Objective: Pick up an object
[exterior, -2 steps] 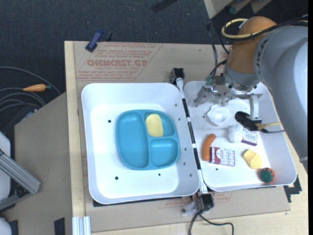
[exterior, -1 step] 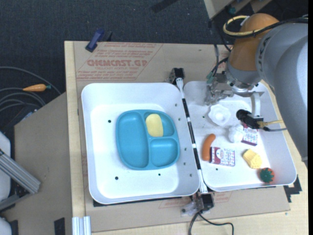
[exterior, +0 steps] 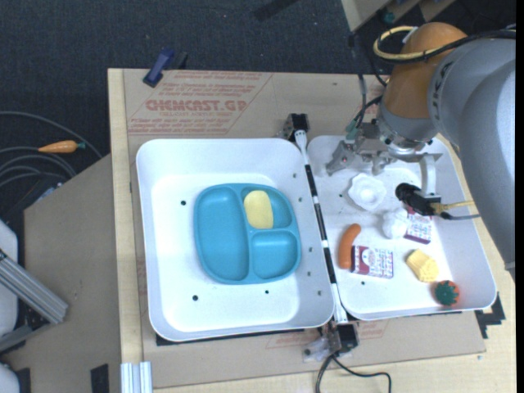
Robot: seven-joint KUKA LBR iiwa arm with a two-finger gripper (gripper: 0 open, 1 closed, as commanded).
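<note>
A: What is seen, taken from largest to smallest?

B: The arm (exterior: pixel 458 80) is seen reaching in from the right, over the far end of the right bin (exterior: pixel 471 256). The left bin (exterior: pixel 164 219) is occupied by a blue tray (exterior: pixel 225 244), and a yellow piece (exterior: pixel 259 210) is laid in its upper right compartment.

A: And the gripper?

B: The gripper (exterior: pixel 378 160) is held low above the right bin's far end, just past a white cup (exterior: pixel 365 192). Nothing is seen between its fingers; how far they are parted cannot be told.

A: What is left in the right bin?

B: A red-and-white packet (exterior: pixel 373 261), a sausage (exterior: pixel 349 244) touching it, a purple-and-white card (exterior: pixel 418 230), a cheese wedge (exterior: pixel 422 264) and a strawberry (exterior: pixel 446 293) near the front corner are all lying on the bin floor.
</note>
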